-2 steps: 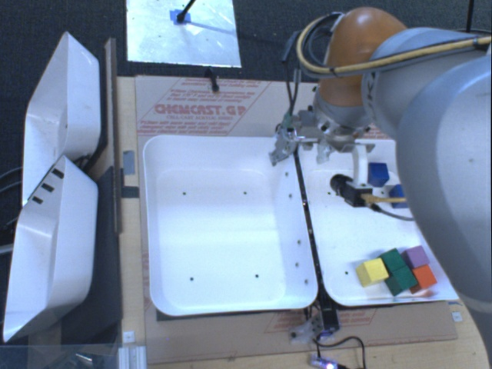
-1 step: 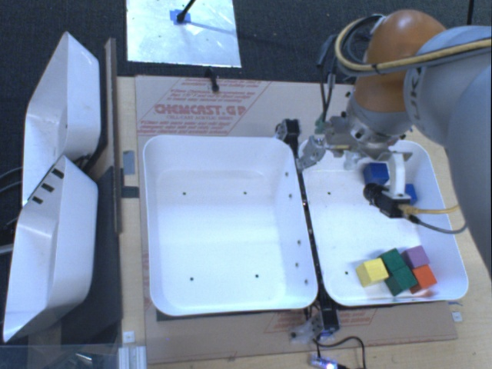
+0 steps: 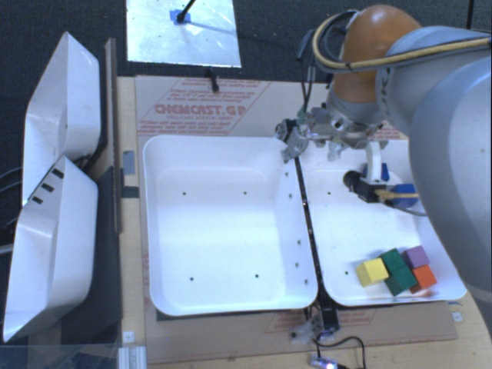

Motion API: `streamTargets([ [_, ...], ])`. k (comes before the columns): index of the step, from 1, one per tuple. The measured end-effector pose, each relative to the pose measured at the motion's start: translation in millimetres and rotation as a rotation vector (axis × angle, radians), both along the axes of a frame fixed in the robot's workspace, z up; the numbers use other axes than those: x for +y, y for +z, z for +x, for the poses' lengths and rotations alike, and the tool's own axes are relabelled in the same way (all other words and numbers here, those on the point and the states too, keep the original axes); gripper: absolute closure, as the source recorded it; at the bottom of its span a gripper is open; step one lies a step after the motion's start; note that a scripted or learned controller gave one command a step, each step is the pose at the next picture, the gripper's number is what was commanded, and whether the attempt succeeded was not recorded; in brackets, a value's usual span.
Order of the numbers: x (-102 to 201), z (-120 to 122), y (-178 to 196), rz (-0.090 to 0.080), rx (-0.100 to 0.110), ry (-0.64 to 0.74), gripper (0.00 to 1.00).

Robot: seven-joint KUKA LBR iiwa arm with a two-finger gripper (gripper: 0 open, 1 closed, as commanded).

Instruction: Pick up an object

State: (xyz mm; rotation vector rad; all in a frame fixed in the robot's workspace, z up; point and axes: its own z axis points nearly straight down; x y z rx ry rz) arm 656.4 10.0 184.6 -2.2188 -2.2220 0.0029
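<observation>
Gripper (image 3: pixel 293 139) hangs over the far rim between the 2 bins (image 3: pixel 215 229), can't tell if it's open or closed, with the 4 blocks (image 3: pixel 396 271) bunched in the near corner of the right bin (image 3: pixel 338 233).

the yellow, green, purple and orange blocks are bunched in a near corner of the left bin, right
Not quite. The camera view shows the blocks bunched in a near corner of the right bin, not the left bin. The colours are as you say: yellow, green, purple and orange.
</observation>
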Motion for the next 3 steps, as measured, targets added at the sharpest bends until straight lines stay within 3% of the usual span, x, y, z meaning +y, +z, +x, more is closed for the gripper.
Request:
streamTargets([
  [1,20,17,2,0.001,-0.004,0.001,0.00],
  [2,-39,-18,2,-0.001,-0.002,-0.006,0.00],
  [3,8,8,2,0.000,-0.004,0.003,0.00],
])
